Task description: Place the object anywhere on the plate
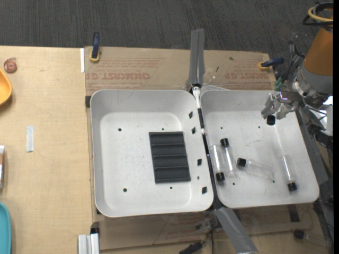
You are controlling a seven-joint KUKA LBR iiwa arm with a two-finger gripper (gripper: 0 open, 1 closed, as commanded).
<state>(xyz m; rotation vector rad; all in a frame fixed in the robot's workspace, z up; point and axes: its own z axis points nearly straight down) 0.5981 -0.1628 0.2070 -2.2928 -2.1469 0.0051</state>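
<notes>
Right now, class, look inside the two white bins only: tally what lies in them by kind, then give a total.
Clear tubes with black caps: 3, in the right bin: one, another, a third
Black ribbed plate: 1, in the left bin
Total: 4

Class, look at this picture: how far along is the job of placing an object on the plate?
Nothing looks done: the dark ribbed plate in the left bin bears no object. The gripper is over the right bin's far edge; whether it holds anything is unclear. Three clear tubes lie in that bin. Picking one and carrying it across remains.
</notes>
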